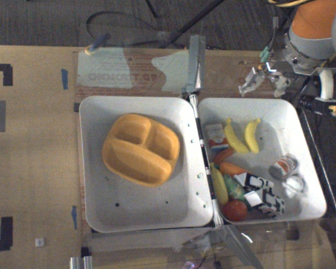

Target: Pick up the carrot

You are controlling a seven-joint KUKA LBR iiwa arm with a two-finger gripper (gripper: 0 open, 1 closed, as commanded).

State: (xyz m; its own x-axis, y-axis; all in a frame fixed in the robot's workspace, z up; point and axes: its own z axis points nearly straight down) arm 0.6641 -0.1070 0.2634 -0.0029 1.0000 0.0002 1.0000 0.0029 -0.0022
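Observation:
The carrot (233, 168) is a small orange piece lying in the right bin (277, 114), near its left side, among other toy food. My gripper (266, 77) hangs above the bench just beyond the right bin's far rim, well away from the carrot. Its fingers (251, 84) are spread apart with nothing between them.
An orange divided plate (140, 148) lies in the left bin (95, 200). Around the carrot lie two bananas (242, 136), a red tomato (234, 209), a yellow corn piece (219, 185), a small can (283, 166) and black-and-white tagged blocks (263, 194). A metal divider (194, 72) stands between the bins.

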